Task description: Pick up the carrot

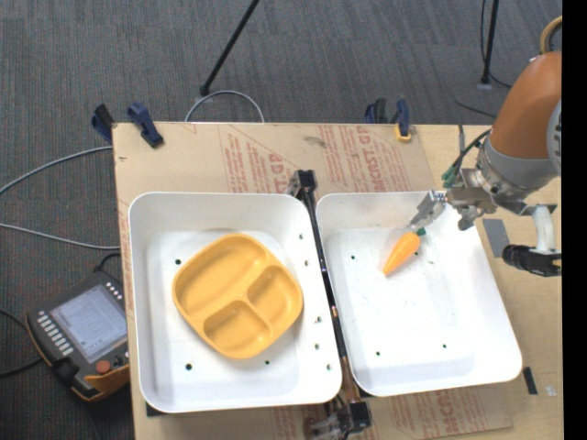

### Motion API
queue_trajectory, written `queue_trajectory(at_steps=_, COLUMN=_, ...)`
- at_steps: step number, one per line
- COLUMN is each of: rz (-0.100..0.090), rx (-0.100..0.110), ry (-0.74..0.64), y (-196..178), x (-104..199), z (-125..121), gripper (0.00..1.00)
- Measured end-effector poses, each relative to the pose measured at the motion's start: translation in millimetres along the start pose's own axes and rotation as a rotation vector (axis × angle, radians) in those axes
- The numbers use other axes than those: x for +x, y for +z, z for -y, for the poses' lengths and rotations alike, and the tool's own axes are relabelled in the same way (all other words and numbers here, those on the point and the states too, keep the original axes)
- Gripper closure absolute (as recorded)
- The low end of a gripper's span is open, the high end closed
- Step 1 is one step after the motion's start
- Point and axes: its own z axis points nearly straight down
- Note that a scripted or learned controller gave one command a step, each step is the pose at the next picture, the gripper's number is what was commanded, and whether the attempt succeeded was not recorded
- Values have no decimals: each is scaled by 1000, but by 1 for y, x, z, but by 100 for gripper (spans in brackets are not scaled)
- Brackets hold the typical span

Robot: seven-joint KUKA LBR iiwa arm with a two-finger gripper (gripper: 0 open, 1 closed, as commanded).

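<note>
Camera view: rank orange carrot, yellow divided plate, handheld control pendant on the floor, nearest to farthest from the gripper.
From the gripper:
1. Orange carrot, in the right bin, just below-left of the gripper.
2. Yellow divided plastic plate, in the left bin.
3. Handheld control pendant, on the floor at the far left.

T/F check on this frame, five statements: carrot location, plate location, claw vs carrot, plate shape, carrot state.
1. The carrot lies in the right bin. True.
2. The yellow plate sits in the right bin. False: it is in the left bin.
3. The claw is at the carrot's upper end. True.
4. The plate has one undivided well. False: it has three compartments.
5. The carrot is lifted above the bin. False: it rests on the bin floor.
</note>
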Motion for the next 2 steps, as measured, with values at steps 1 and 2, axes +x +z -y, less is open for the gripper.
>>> queue_trajectory(at_steps=1, rz=-1, rx=3, ry=-2, y=112, x=13, z=-19, gripper=0)
queue_trajectory(at_steps=2, rz=-1, rx=1, ry=-5, y=101, x=13, z=-20, gripper=100)
